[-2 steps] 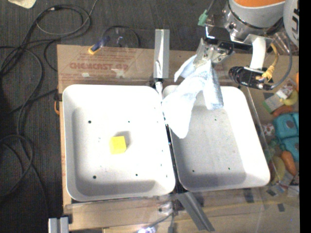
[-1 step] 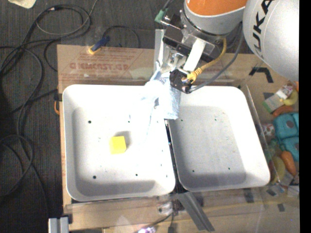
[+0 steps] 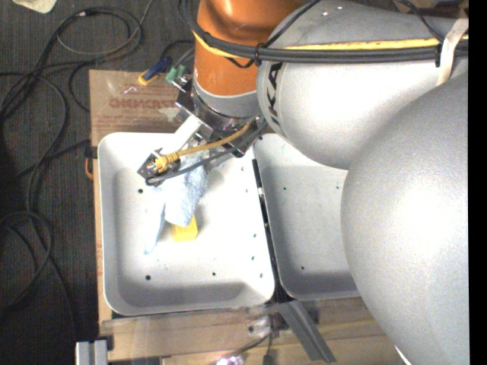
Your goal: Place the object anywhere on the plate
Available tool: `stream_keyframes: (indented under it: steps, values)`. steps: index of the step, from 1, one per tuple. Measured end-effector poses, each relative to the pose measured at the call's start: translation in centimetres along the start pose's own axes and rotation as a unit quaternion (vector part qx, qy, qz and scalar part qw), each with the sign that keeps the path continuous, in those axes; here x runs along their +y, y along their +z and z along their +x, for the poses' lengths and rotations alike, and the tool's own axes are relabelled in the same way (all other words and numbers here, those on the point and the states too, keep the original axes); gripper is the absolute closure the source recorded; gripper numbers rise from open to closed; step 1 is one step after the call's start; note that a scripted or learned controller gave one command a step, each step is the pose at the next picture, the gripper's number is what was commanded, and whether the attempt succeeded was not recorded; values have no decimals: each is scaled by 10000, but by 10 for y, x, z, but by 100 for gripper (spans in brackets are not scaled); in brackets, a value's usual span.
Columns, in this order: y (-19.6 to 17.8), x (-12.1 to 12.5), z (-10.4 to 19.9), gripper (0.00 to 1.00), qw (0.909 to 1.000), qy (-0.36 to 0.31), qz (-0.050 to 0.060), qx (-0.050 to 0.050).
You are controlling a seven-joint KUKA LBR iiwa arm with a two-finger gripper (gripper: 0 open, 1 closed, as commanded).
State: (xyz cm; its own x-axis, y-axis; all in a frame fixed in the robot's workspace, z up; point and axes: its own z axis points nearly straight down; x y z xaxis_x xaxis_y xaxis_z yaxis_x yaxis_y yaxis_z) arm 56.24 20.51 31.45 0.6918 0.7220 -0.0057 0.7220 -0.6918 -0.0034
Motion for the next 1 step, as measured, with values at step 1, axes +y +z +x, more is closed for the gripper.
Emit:
stream_keyframes:
  steps: [1]
  values:
    - [49, 32, -93, 100, 9965, -839, 1, -2]
